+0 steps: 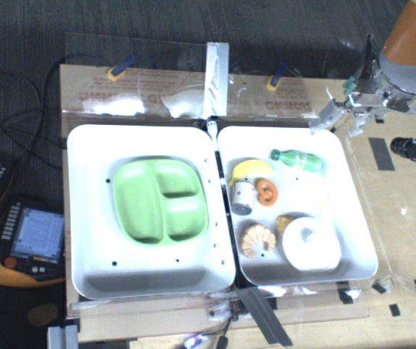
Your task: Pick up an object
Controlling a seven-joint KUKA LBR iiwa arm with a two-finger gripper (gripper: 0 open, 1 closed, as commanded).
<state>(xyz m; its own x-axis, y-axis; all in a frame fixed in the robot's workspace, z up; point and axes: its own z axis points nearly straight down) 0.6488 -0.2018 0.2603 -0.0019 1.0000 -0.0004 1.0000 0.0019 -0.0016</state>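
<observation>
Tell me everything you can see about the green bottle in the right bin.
The green bottle is small, see-through green, plastic by the look, with a white band or label around its middle. It lies on its side near the far wall of the right bin, neck pointing left. It lies apart from the yellow item to its left, and nothing holds it.

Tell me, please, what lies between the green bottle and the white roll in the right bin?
In the camera view, between the green bottle and the white roll, the orange ring sits slightly left; otherwise bare bin floor.

One fixed camera looks down at a slant on the bench [393,217], taking in both white bins [84,195] whole.
</observation>
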